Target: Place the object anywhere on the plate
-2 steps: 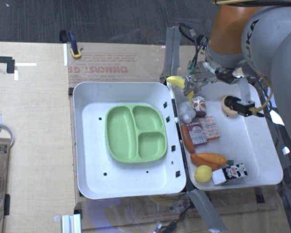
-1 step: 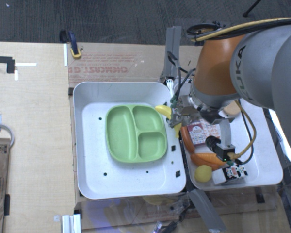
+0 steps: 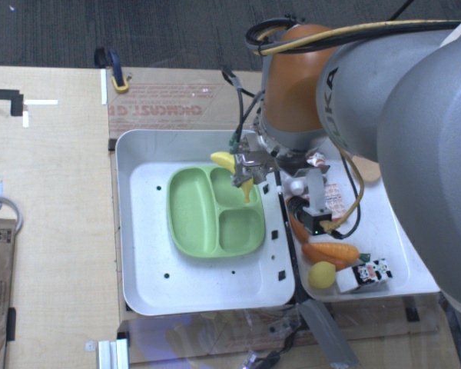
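Item: banana (image 3: 224,161), yellow, small. We find it at the centre of the frame, over the upper right corner of the green plate (image 3: 196,214), at the plate's far rim. Its long axis runs from upper left to lower right; the upper-left end shows clear, and a yellow tip shows again below the gripper (image 3: 243,173).

Jaws: we read them as closed on the banana, which passes between the fingers; the grip point itself is partly masked by the wrist.

Plate: three compartments, lying in the left bin (image 3: 138,206) on the worktop.

Key relation: the banana hangs directly under the jaws and already above the plate's upper right compartment. We judge that the coming move is a short descent and release.

Right bin: carrot (image 3: 330,250), lemon (image 3: 322,274).
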You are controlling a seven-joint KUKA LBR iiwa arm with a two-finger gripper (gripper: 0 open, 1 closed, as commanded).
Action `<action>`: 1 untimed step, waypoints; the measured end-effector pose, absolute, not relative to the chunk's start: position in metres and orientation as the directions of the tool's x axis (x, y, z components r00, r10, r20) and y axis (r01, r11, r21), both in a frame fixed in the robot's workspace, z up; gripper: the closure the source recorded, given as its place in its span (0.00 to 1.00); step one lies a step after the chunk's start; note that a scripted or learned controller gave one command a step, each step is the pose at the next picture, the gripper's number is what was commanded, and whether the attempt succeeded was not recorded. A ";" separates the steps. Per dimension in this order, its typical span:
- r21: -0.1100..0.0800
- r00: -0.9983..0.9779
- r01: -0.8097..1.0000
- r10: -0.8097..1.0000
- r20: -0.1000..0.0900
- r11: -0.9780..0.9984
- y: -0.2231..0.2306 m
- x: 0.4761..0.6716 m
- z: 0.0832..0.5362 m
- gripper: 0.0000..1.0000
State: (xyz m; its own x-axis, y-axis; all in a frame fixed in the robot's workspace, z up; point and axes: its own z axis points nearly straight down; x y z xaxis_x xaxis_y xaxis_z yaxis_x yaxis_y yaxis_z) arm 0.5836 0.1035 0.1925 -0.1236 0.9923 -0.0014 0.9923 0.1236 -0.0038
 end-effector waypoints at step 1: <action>-0.004 -0.123 0.992 0.992 -0.002 0.123 0.103 0.584 0.193 0.00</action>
